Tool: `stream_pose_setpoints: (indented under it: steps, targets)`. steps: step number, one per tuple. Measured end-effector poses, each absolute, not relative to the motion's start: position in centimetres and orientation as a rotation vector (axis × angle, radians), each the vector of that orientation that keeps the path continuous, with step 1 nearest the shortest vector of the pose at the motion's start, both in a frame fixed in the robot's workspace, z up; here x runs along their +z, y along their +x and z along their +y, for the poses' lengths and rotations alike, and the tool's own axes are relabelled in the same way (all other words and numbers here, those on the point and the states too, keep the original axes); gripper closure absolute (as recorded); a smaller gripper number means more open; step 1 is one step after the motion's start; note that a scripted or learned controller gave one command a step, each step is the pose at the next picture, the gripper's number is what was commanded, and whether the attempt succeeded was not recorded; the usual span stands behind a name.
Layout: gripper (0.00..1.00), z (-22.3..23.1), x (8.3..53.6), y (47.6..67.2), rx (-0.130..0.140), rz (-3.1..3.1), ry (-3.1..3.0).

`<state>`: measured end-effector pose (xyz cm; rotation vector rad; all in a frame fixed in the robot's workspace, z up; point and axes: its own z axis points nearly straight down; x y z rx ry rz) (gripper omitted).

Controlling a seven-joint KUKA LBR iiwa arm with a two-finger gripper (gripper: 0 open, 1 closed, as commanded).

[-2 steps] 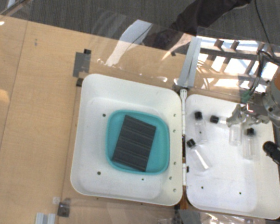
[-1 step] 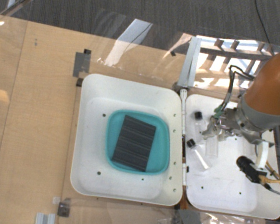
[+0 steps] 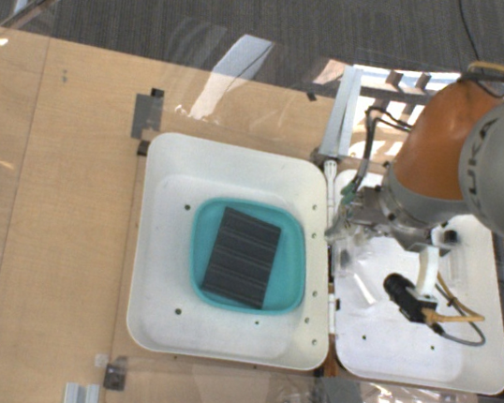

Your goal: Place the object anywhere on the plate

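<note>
Dark grey ribbed rectangular slab (image 3: 243, 257) lies flat on teal rounded-square plate (image 3: 200, 259), centred, slightly tilted. Plate sits in middle of left shallow white bin (image 3: 162, 229). Grey arm with orange band (image 3: 451, 142) hangs above right white bin (image 3: 454, 361), right of plate. Gripper (image 3: 348, 222) near bins' shared edge; grip state unclear.

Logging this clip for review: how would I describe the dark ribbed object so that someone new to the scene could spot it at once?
Start at the left white bin of the two. In its middle sits a teal plate, and the dark ribbed object lies flat on that plate. It is the one charcoal rectangle with fine parallel grooves, against teal and white all around.
</note>
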<state>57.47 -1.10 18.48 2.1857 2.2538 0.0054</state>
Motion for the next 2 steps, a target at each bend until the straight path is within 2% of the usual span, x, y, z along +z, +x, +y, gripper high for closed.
stream_pose_setpoints:
  steps: [1, 2]
  targets:
    - [1.0, 8.45, 18.57, 59.04, 0.008, 2.482, 1.92]
    - [0.0, 8.4, 18.58, 59.05, 0.008, 2.481, 1.921]
